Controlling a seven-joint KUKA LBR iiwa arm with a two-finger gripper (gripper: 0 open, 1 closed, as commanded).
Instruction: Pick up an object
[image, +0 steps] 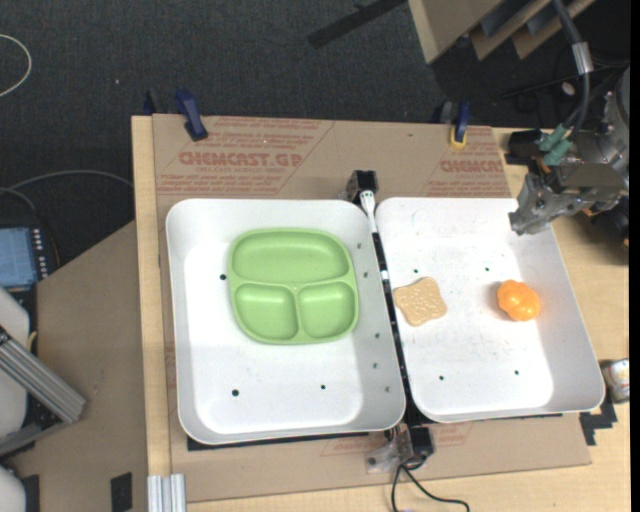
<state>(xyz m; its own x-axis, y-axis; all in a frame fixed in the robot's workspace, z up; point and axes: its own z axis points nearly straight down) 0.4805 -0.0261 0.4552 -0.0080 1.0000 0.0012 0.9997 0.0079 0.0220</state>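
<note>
Orange toy (518, 300) sits in the right bin (560, 390), near the cracker (420, 301). It looks small, round, light and maybe slippery, so squeeze its middle. Gripper (528, 215) hangs above; its grip I cannot tell

two bins sit side by side on the worktop (250, 150). the left bin (200, 390) holds a divided tray (294, 285) toward its far half. in the right bin (470, 385), a cracker (420, 301) lies near the left wall and a round fruit (519, 300) lies to its right. the end effector (530, 215) hangs over that bin's far right corner.
</note>
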